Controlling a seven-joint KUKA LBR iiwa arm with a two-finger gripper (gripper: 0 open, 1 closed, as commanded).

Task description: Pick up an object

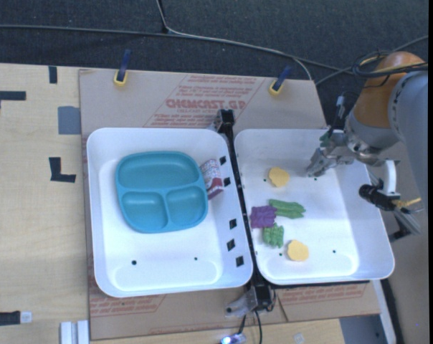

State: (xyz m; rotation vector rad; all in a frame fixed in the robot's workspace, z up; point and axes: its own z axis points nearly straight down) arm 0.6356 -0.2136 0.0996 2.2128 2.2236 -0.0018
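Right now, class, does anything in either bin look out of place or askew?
One thing: a small red-and-white can in the left bin lies tipped on its side, wedged against the blue divided plate. The food toys in the right bin are loosely scattered, nothing damaged.

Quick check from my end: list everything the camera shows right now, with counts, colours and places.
Bins: 2, white, side by side on the bench.
Divided plate: 1, blue, left bin.
Small can: 1, red and white, left bin, beside the plate.
Yellow pieces: 2, right bin, one upper, one lower.
Purple piece: 1, right bin centre.
Green pieces: 2, flanking the purple one, second below.
Clamps: 2, yellow and blue, board's far edge.
End effector: 1, grey, over right bin's upper part.
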